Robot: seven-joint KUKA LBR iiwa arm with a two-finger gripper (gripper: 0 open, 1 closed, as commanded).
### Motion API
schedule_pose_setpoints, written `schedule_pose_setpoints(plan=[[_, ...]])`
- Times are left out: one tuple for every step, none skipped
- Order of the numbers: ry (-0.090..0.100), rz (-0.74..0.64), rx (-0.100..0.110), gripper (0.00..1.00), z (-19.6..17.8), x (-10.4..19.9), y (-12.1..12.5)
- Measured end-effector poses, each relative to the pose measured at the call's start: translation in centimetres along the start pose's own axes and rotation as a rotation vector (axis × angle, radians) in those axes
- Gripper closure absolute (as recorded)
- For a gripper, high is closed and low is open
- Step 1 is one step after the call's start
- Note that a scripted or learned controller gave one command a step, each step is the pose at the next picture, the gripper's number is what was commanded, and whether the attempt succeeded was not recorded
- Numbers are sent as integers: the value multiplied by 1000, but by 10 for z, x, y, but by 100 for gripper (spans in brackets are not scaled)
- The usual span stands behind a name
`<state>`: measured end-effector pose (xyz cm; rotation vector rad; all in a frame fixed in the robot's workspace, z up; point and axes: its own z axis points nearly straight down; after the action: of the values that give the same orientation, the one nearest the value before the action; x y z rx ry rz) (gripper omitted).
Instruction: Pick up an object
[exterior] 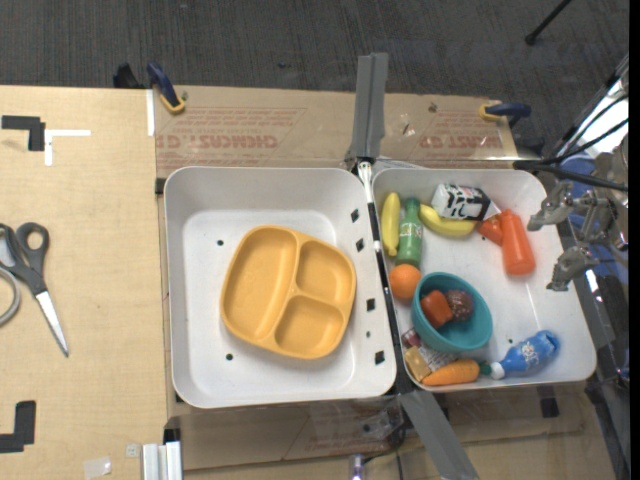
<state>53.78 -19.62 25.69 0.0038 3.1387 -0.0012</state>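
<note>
The desk [80,218] is seen from above, covered in tan board, with two shallow white bins parked side by side on it. The left bin [190,298] is taken up mostly by a yellow divided plate [288,291], laid flat with its three compartments facing up.

The right bin [570,343] is where all the pickable stuff is piled. A teal bowl [478,328] is sat near the middle-bottom, with a red-orange item and something dark inside it. An orange bottle [515,243] is laid by the right wall, well apart from the bowl. A banana [447,224] is curved along the top, touching a black-and-white carton [462,202]. A green bottle [410,233] and a yellow piece [391,218] are lined up along the left wall, with an orange fruit [404,281] just below them. At the bottom edge a carrot [452,373] and a small blue bottle [525,353] are found.

The claw [562,238] is parked at the right rim of the right bin, metal bits hanging just beside the orange bottle. Nothing is seen gripped in it, and how far it's opened can't really be told from this angle.

Scissors [35,278] are left out on the desk, far left.
</note>
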Motion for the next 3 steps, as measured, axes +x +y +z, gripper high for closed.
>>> schedule_pose_setpoints(plan=[[0,-22,0,0,151,-55,-3],[-5,-26,2,100,140,-57,-1],[-5,236,0,100,163,-103,26]])
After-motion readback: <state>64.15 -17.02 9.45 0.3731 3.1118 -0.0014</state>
